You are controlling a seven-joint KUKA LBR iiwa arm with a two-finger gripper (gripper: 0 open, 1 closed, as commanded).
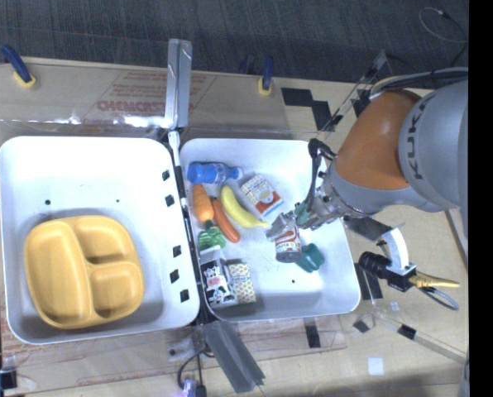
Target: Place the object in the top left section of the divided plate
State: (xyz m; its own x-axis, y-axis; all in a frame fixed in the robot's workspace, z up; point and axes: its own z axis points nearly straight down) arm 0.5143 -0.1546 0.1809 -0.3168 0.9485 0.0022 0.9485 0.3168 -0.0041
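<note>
Small can (pixel 288 243), red-and-white labelled, is seen in the right bin (pixel 329 296), directly under the hand (pixel 289 224); a grip cannot be confirmed, and the hand's state cannot be told. A teal piece (pixel 311 258) lies just beside it. The yellow divided plate (pixel 83 267) sits in the left bin (pixel 31 160). Both bins rest on a tan surface (pixel 81 85) bearing blue clamps (pixel 16 64); dark floor (pixel 230 7) is seen beyond.

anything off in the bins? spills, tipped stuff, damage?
Nothing spilled or broken. The small can under the gripper sits tilted in the right bin, close beside the teal object. The yellow divided plate lies flat.
</note>
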